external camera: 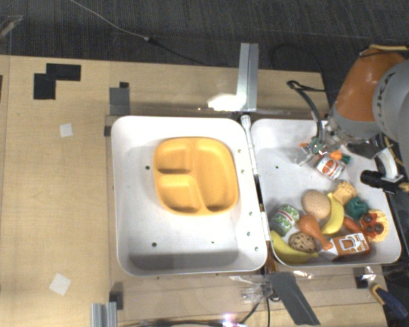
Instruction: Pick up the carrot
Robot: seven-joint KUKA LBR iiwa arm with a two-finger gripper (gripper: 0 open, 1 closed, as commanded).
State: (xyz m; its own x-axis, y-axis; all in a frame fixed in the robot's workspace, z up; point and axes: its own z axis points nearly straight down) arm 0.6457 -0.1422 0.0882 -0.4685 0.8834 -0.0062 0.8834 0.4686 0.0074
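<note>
The left bin [123, 203] holds a yellow divided tray [194, 174], which lies a little above the middle of the bin. The right bin [279, 148] touches the left one along a metal rail.

In the lower half of the right bin there is a pile of toy food. A green and white can [284, 219] lies at the left side of the pile, and a cookie [301, 241] rests on a banana [290, 252] at the bottom edge. The carrot [315, 232] lies slanted in the middle of the pile, just under a potato [315, 202] and beside a second banana [335, 214]. A small juice carton [350, 245] is at its right.

The gripper [319, 146] is in the upper part of the right bin, well apart from the carrot. It is low over a small white and orange packet [330, 165]. How far the pincer is open I cannot tell, because the tips are too small and mixed with the packet.
</note>
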